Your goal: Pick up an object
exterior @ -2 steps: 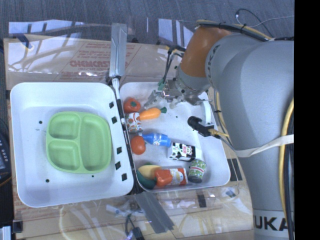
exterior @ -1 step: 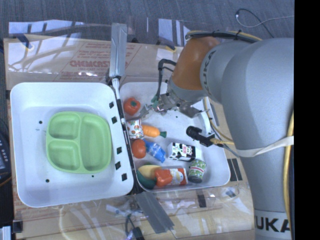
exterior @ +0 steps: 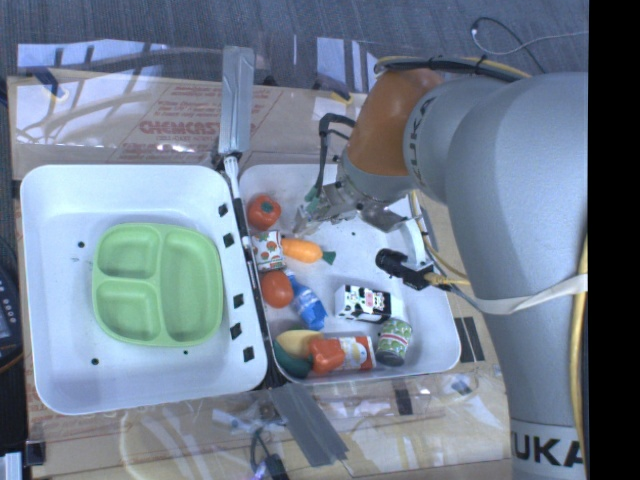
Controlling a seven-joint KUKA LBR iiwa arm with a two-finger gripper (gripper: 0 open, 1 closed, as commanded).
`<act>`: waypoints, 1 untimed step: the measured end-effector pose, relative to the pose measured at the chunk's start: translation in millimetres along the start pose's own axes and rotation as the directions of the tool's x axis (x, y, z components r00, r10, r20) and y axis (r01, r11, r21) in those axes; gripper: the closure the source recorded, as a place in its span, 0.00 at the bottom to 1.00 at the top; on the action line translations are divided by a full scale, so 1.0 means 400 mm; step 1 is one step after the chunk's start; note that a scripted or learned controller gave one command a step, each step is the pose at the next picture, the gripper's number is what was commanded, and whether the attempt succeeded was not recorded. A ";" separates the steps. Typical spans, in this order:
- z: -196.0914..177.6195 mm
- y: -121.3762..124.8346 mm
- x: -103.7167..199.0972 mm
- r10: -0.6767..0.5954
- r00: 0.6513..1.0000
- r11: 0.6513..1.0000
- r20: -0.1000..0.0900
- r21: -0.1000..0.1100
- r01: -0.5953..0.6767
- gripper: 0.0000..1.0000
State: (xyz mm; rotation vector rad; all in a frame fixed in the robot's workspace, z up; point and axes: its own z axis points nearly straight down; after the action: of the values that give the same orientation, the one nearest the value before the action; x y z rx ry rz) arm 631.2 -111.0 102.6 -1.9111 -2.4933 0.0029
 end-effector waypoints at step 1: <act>-0.099 0.048 -0.014 -0.131 0.991 0.991 0.000 -0.001 0.131 1.00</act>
State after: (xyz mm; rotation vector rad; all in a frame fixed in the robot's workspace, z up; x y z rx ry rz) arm 651.2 -111.5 142.0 -1.7434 -2.6132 0.0017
